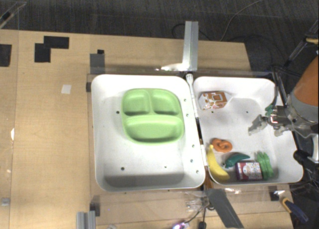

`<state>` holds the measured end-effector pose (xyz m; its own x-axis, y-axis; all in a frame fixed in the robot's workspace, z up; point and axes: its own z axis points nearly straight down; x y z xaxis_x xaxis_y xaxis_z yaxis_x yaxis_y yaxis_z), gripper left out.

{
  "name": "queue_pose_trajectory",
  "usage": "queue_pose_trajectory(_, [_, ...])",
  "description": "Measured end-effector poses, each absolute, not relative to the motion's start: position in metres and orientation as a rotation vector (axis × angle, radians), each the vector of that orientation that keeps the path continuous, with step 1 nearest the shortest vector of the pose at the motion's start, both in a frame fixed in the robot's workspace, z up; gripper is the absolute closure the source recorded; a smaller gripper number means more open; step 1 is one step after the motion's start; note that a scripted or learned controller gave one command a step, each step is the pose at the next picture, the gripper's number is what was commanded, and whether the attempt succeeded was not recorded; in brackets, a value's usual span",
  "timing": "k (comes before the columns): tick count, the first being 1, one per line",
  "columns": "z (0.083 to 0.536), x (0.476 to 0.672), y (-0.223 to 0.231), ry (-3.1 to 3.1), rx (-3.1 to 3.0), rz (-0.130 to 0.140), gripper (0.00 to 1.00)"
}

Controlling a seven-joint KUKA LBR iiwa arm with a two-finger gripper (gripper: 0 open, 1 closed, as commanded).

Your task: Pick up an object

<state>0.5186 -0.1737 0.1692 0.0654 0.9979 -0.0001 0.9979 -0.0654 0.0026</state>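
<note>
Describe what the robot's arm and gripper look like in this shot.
The arm is grey with a broad orange band above the wrist. The gripper is small, made of grey and silver metal, with a green part near its base. Finer detail is too blurry to tell.

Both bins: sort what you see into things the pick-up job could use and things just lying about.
Job:
hand, over the right bin
snack packet
pretzel
banana
dark jar
green items

Lying about:
green divided plate in the left bin
black tape marks on the bench
</note>
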Motion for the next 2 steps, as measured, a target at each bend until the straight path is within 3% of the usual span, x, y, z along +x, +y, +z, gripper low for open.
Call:
queue_pose_trajectory(1, [0.1296,0.4888,-0.1998,1.996,2.423,0.003,0.0])
queue_pose_trajectory(2, [0.1305,0.4881,-0.1983,2.068,2.361,0.003,0.0])
